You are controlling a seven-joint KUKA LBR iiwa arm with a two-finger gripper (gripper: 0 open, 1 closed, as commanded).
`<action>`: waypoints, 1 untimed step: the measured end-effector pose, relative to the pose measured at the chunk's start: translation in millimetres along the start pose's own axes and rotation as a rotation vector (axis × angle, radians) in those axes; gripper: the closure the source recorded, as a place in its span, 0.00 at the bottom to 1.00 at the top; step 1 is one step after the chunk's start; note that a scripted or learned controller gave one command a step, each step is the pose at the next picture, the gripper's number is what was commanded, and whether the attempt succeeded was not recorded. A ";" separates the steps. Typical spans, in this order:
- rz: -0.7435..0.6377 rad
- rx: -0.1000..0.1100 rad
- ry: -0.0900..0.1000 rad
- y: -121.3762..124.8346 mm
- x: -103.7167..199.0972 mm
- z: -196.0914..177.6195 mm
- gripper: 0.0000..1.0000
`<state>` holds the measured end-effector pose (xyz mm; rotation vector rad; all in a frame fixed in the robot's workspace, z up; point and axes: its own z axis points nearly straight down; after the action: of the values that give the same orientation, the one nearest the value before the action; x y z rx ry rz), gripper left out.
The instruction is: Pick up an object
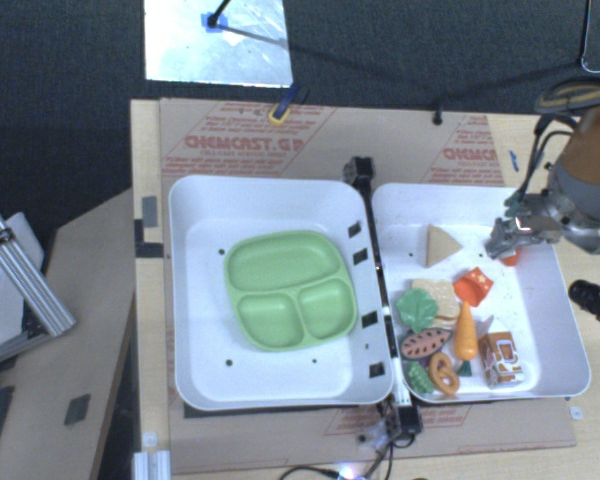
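- A grey KUKA arm with an orange band above the wrist reaches in from the right, its two-finger gripper [507,243] low over the upper right part of the shallow white right-hand bin [400,200].
- The step in hand looks like the descent onto a target: the fingertips sit at or just above the bin floor, and no toy is visibly raised.
- A small red-orange object [510,258] peeks out directly beneath the fingertips; it appears to be the piece aimed at, though most of it is hidden.
- Whether the jaws are parted or closed cannot be told from this angle, nor whether anything sits between them.
- Other candidates lie close by: a tan wedge-shaped block [441,244] to the left of the gripper, and a red toy pepper-like piece [473,286] just below and left of it.
- Farther down the bin, well apart from the fingers, cluster a green leafy toy [417,308], an orange toy carrot [465,334], a brown pretzel-shaped piece [443,371] and a small brown printed carton [502,358].
- The shallow white left-hand bin [195,268] carries a pale green three-compartment tray [288,288].
- The next move, on this evidence, calls for a firm close around the red-orange piece, then a straight lift clear of the bin wall.
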<state>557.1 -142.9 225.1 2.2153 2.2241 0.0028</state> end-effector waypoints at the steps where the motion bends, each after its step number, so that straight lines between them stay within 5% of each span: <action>1: -0.006 0.000 0.002 27.7 46.4 9.9 1.00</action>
<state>584.7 -96.3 215.2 2.2090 2.2315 0.0051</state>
